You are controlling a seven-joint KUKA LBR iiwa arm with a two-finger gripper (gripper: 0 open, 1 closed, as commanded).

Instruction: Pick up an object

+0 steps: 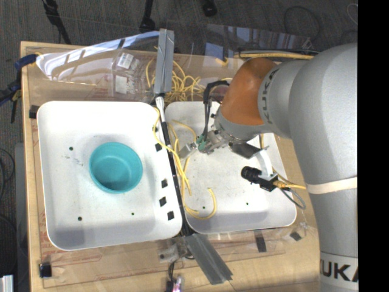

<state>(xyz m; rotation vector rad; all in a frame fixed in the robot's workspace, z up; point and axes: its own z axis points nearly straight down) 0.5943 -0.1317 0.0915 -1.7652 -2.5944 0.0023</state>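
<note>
A teal bowl (116, 166) sits upright in the left white bin (61, 224), a little left of that bin's middle. My gripper (202, 143) is low over the right white bin (243, 215), near its upper left part and close to the divider between the bins. The grey arm with its orange band (246, 99) hangs over it from the right. A thin yellow cord (204, 209) lies looped along the right bin's left side and front. Something small and greenish shows at the gripper's tip, too small to identify.
A tangle of yellow cords (176, 81) lies behind the bins beside a grey metal bar (163, 62). Clear plastic sheeting (97, 66) covers the bench at the back left. The arm's bulk fills the right side.
</note>
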